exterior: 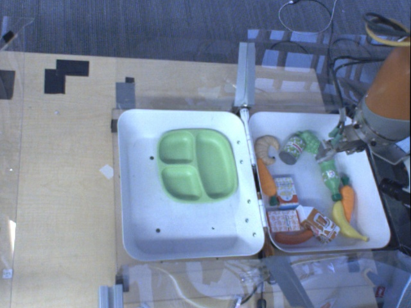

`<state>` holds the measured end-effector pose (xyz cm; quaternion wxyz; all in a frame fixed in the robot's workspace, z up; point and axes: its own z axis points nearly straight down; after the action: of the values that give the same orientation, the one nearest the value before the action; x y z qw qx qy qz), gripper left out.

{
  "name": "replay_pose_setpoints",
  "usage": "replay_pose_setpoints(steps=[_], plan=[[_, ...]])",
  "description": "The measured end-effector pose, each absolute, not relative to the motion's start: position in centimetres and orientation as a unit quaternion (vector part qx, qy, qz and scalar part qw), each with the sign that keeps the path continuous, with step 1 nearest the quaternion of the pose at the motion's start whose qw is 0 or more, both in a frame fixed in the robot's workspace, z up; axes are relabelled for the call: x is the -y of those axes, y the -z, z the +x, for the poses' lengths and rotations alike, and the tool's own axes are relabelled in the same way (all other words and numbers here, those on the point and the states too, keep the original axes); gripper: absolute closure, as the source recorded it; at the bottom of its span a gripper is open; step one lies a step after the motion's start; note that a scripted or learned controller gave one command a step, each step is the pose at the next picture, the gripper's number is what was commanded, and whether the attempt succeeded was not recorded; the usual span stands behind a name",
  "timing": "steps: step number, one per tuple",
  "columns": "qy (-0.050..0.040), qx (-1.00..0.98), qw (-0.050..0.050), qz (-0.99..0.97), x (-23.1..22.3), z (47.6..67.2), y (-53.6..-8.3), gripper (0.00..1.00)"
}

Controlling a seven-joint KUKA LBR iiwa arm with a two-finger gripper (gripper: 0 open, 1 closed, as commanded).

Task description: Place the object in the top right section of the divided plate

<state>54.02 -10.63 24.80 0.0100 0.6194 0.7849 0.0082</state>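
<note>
The green divided plate point(196, 164) lies in the left bin point(138, 191), with two small sections on its left and one long section on its right; nothing lies on it. My gripper point(339, 144) hangs over the upper right part of the right bin point(379, 191), just right of a green can point(298, 145) and above a green leafy item point(329, 176). The arm's orange band point(392, 88) reaches in from the right edge. I see nothing held by the gripper.
The right bin is crowded: a curled tan pastry point(266, 147), two carrots point(347, 201) point(265, 178), a banana point(347, 224), a small juice carton point(286, 190), a red and white box point(284, 221), a sausage point(292, 237) and a snack pack point(321, 226). A metal post point(244, 76) stands between the bins at the back.
</note>
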Motion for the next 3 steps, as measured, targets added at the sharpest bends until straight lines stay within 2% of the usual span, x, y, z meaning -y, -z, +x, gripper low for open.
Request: replay_pose_setpoints(steps=[1, 2, 3], plan=[[-0.0081, -0.785, 0.010, 0.619, 10.6, 54.0, -24.8, 0.00], [-0.0099, -0.787, 0.012, 0.617, 10.5, 54.2, -25.9, 1.00], [-0.0097, -0.787, 0.012, 0.617, 10.5, 54.2, -25.9, 0.00]])
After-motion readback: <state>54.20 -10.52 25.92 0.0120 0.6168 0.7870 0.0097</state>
